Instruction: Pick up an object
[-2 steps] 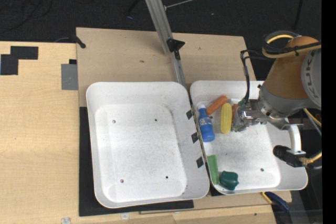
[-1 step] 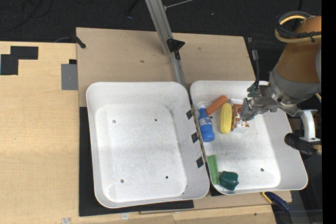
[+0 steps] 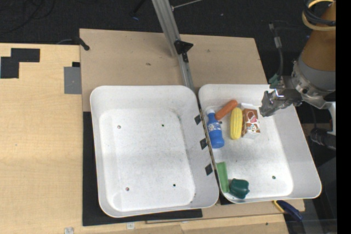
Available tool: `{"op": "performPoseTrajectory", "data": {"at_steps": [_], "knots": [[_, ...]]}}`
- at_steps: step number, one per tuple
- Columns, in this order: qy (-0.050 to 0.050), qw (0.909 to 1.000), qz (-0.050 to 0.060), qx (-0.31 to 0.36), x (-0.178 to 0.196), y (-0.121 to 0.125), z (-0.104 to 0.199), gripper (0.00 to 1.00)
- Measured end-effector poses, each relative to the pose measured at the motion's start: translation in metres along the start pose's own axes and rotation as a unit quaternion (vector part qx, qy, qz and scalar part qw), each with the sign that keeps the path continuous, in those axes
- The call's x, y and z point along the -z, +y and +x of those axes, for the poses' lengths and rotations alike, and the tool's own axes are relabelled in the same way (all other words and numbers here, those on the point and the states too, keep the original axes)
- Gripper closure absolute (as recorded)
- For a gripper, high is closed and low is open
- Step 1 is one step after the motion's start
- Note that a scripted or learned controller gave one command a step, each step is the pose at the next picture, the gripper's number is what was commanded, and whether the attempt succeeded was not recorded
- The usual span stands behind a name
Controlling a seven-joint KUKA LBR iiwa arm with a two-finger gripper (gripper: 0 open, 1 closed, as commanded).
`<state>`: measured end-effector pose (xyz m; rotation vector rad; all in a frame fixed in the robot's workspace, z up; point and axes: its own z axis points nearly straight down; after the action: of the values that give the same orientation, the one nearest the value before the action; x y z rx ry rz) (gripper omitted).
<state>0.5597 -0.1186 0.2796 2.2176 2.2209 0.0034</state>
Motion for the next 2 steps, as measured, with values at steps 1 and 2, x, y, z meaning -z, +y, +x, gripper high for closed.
{"op": "performPoseTrajectory", "data": {"at_steps": [1,2], "knots": [[0.002,1.0000,0.004,0.001,-0.018,-0.008,0.049,1.00],[0.001,1.0000,0.004,0.001,-0.021,-0.019,0.094,1.00]]}}
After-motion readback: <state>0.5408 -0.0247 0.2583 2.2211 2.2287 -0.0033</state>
